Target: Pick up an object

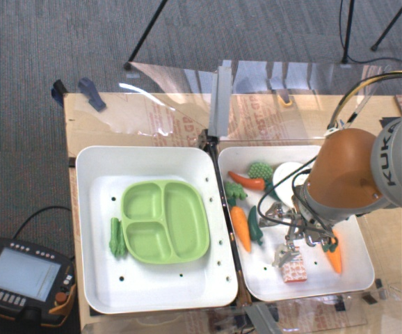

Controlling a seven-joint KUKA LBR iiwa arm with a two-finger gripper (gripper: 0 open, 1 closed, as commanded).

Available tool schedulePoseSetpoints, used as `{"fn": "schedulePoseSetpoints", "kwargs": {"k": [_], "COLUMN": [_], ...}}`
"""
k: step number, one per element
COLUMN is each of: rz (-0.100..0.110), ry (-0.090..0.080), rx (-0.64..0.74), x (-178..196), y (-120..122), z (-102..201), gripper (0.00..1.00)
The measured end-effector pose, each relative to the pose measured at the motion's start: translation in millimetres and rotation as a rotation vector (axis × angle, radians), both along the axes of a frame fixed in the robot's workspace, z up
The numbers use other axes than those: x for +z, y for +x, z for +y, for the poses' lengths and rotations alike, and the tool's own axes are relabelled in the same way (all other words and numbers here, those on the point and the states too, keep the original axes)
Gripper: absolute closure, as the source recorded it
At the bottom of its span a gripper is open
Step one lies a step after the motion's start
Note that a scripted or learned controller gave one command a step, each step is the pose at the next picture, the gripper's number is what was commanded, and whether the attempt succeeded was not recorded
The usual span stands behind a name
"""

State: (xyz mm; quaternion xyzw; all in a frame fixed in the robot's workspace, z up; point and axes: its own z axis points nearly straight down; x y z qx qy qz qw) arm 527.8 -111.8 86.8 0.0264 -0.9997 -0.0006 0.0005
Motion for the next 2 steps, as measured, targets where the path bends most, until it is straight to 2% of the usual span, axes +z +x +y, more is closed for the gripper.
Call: {"fn": "schedulePoseSetpoints", "kwargs": {"k": [1, 2], "rz": [0.001, -0.003], "ry": [0.0, 0.001], "rx": [-0.004, 0.034], "x": [-0.1, 0.6], "y": [-44.8, 25.8], "z": [-26.0, 13.2], "gripper": [0.0, 0.0]}}
